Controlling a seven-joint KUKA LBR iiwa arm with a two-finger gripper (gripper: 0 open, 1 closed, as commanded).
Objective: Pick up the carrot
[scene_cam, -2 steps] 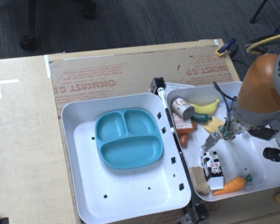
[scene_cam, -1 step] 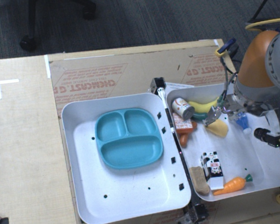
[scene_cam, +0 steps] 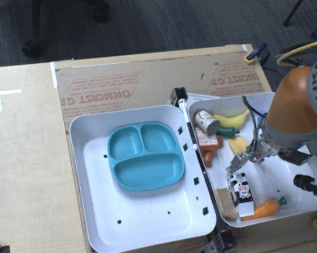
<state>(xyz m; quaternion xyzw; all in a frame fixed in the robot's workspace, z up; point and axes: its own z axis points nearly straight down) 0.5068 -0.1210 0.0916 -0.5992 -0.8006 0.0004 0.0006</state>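
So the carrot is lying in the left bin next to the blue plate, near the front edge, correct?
Not quite. The carrot lies near the front edge of the right bin, beside the small milk carton, as the camera view shows. The blue divided plate sits alone in the left bin.

**Colours in the two bins**

The left shallow white plastic bin point(scene_cam: 101, 216) carries a turquoise divided plastic plate point(scene_cam: 146, 156). In the right shallow white plastic bin point(scene_cam: 279, 177), the orange toy carrot point(scene_cam: 261, 209) with a green tip lies near the front edge, beside a black-and-white cow-patterned small carton point(scene_cam: 242, 192). A yellow toy banana point(scene_cam: 233, 120) lies near the back edge, next to a red-and-white small can point(scene_cam: 206, 121).
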